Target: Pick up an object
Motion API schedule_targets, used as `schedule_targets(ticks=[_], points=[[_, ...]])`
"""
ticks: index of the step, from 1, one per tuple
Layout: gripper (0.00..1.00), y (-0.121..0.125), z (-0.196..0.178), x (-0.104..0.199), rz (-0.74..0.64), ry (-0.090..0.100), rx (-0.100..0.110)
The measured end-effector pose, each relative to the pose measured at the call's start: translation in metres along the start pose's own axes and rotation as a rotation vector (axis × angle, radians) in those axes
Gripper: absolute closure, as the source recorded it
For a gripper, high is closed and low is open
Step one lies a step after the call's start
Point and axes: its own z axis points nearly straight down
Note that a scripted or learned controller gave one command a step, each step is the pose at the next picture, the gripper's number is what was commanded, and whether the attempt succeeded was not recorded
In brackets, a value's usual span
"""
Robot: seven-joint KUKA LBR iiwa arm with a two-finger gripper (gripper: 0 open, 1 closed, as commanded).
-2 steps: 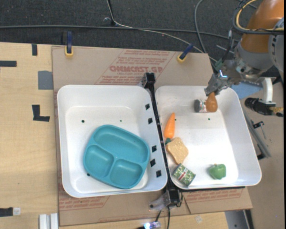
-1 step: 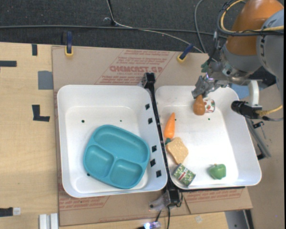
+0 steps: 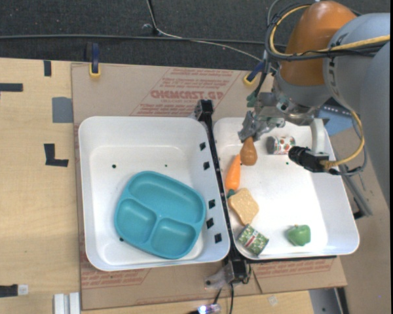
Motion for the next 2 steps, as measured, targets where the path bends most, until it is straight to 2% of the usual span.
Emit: schedule_targets(ticks=[1, 2], points=[[1.0, -0.015, -0.008, 0.053, 0.0, 0.0, 0.0], [1.0, -0.039, 0.005, 0.101, 0.001, -0.002, 0.001]])
